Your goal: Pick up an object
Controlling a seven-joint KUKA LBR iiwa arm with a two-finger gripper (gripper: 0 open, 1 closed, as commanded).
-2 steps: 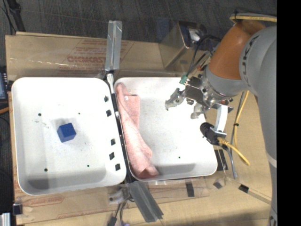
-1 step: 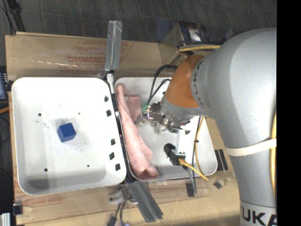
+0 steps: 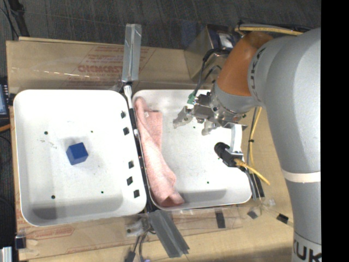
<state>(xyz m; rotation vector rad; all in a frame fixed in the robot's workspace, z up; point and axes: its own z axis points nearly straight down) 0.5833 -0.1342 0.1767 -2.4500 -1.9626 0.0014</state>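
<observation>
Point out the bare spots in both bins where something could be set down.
Left bin: bare floor all around the blue cube, widest along the top and the right wall. Right bin: a bare patch between the pink cloth along its left wall and the lower right corner. Crowded at the upper right, where the pincer and arm hang.

A: what kind of place is this?
B: robotics lab, test cell. Grey industrial arm (image 3: 289,119) w/ orange band, exposed cabling at the wrist.
A: bench setup?
B: two white bins (image 3: 32,212) side by side on a cardboard sheet (image 3: 71,59) w/ red print, metal brackets (image 3: 132,48) clamping the bins, dark carpet (image 3: 163,4) beyond. Rigged for experiments, not production.
</observation>
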